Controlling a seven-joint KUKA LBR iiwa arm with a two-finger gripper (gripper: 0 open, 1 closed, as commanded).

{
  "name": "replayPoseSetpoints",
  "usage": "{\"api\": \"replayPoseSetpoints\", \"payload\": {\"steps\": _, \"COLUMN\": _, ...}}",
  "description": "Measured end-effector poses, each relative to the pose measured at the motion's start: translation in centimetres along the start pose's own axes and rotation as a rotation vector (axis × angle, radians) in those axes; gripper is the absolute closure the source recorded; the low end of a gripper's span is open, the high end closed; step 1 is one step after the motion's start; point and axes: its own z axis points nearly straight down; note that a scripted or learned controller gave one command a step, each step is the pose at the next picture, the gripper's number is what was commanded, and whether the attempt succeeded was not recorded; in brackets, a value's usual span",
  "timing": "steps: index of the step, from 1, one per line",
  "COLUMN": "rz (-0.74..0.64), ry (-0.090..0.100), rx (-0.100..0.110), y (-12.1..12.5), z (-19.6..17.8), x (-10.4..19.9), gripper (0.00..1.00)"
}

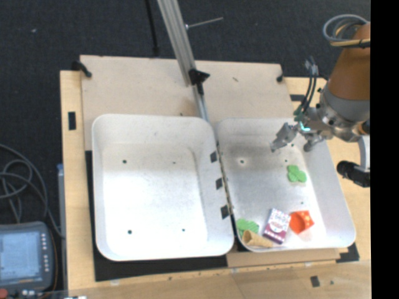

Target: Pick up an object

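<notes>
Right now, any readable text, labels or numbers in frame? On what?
None can be read.
Purple and white packet in the right bin: printed, but too blurred to read.
Screen device at the lower left: display too small to read.

No legible text; print on purple packet unreadable.

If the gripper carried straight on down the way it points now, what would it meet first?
Most likely the bare floor of the right bin: the gripper hangs above its upper part, and the green piece lies nearer the camera, apparently off that line. Depth is hard to judge.
</notes>
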Motion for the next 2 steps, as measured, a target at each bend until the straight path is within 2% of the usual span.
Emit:
{"api": "replayPoseSetpoints", "payload": {"steps": 1, "rz": 0.000, "ry": -0.001, "rx": -0.005, "y": 0.1, "z": -0.3, "x": 0.0, "gripper": 0.00}}
{"api": "replayPoseSetpoints", "payload": {"steps": 2, "rz": 0.003, "ry": -0.003, "rx": 0.000, "y": -0.5, "z": 4.9, "x": -1.1, "gripper": 0.00}}
